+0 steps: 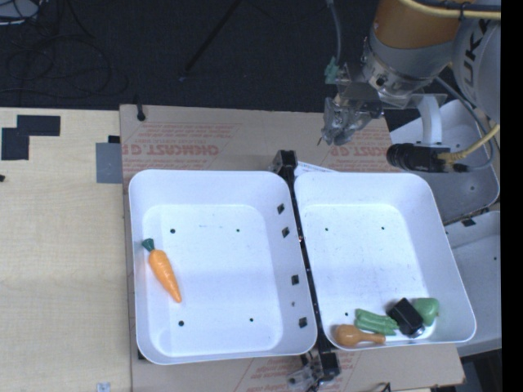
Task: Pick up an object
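An orange carrot (164,274) with a green top lies by the left wall of the left bin (212,188). In the right bin (368,188), at its near right corner, sit a black block (405,316), a green pod-shaped toy (376,322), a green rounded piece (427,307) and a tan pear-shaped toy (356,336). My gripper (337,127) hangs high above the far edge of the right bin, away from all the objects. Nothing shows between its tips.
A black divider with clips (296,243) runs between the two bins. Both bins rest on a cardboard sheet (212,141) on the bench. A black cylinder (417,157) juts from the arm's base at the right.
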Motion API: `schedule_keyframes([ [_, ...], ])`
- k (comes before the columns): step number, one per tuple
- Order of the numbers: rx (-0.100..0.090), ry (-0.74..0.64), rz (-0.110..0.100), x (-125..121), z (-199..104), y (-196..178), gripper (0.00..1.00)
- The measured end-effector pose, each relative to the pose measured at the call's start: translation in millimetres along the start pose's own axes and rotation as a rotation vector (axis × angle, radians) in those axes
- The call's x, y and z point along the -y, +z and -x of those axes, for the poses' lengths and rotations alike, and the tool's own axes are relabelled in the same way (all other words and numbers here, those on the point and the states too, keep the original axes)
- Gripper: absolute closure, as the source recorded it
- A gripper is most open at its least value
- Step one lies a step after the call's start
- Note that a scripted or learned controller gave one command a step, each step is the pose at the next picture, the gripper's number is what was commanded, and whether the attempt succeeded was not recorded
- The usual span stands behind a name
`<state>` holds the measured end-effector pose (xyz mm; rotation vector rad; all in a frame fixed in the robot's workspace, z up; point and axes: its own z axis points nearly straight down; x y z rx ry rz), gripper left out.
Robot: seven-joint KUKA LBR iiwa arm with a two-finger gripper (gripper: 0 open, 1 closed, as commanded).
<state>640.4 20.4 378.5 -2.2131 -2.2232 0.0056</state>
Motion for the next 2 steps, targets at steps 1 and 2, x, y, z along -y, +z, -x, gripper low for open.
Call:
schedule_keyframes([
  [1,-0.001,0.000,0.005,41.7,-43.2,-34.0,1.00],
  [2,0.002,0.001,-0.013,24.0,-93.2,118.7,1.00],
])
